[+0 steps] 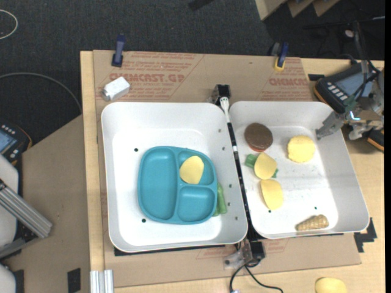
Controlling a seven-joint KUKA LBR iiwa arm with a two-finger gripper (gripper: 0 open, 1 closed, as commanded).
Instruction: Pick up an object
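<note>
The right bin (342, 182) holds a brown disc (258, 136), a round yellow piece (301, 149), two yellow slices (265, 165) (272, 193), a small green piece (250, 160) and a tan cone-like item (313, 223) near its front wall. In the left bin (122, 133) lies a teal divided plate (165, 188) with a yellow slice (192, 170) in its upper right compartment. My gripper (330, 126) reaches in at the right bin's far right corner, just right of the round yellow piece and apart from it. Nothing shows between its tips.
A green sliver (220, 200) lies against the plate's right edge. A white block (116, 88) sits on the cardboard behind the left bin. Blue clamps (118, 49) (281, 55) hold the board's far edge. A pendant (336, 90) and cables crowd the far right.
</note>
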